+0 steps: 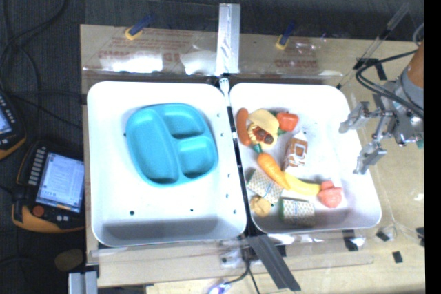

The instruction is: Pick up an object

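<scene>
Rightward, the fingers [364,141] hang spread and empty over the right bin's [358,206] rim; toy foods, including a carrot [270,169], lie inside.

The tool [362,141] hangs at the right, fingers spread apart, gripping nothing.

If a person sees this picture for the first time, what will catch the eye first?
Probably the bright blue divided tray, lying alone in the left bin. Next comes the colourful pile of toy food in the right bin, with an orange carrot and a yellow banana. The gripper hovers at that bin's right edge.
</scene>
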`<move>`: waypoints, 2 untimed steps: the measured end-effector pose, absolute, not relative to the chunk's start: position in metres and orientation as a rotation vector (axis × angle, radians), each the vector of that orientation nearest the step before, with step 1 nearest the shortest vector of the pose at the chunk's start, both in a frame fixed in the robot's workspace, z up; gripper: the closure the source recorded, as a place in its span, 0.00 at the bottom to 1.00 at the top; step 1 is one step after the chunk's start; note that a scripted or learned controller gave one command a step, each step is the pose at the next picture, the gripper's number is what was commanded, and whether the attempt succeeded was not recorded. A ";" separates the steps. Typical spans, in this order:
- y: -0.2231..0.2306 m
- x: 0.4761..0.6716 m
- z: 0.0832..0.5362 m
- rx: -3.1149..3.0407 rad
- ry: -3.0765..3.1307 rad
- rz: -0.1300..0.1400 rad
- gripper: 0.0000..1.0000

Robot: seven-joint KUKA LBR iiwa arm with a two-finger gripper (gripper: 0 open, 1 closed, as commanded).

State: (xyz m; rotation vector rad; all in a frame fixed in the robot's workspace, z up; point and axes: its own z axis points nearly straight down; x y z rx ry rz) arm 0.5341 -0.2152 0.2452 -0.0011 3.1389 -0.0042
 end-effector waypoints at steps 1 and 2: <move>-0.208 0.523 0.128 0.244 3.131 -0.003 0.00; -0.171 0.558 0.100 0.746 3.050 -0.004 0.00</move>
